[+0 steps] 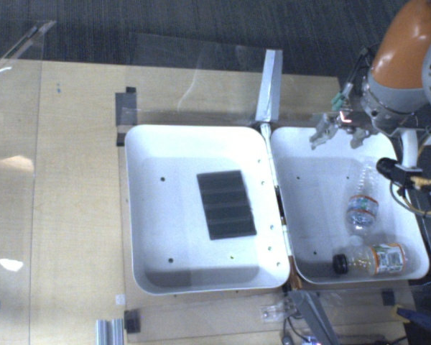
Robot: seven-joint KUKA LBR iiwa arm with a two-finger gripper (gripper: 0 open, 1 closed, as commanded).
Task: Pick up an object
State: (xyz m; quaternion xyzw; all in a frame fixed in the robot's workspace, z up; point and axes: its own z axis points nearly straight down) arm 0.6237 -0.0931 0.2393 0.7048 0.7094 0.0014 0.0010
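Bottles — one clear (362, 208), one orange-labelled (373, 259) lying near, right bin (302, 192) | black slab (226, 204) — left bin (151, 192) | gripper (339, 131) far edge, fingers spread, holding nothing

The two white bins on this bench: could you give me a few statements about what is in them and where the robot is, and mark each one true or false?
1. The flat black ribbed rectangular pad lies in the left white bin. True.
2. The clear plastic bottle with the orange label and black cap stands upright. False: it lies on its side near the front wall of the right white bin.
3. A second clear plastic bottle with a blue-and-white label is in the right bin. True.
4. The robot's jaws hold the black pad. False: the gripper is over the right bin's far edge, away from the pad.
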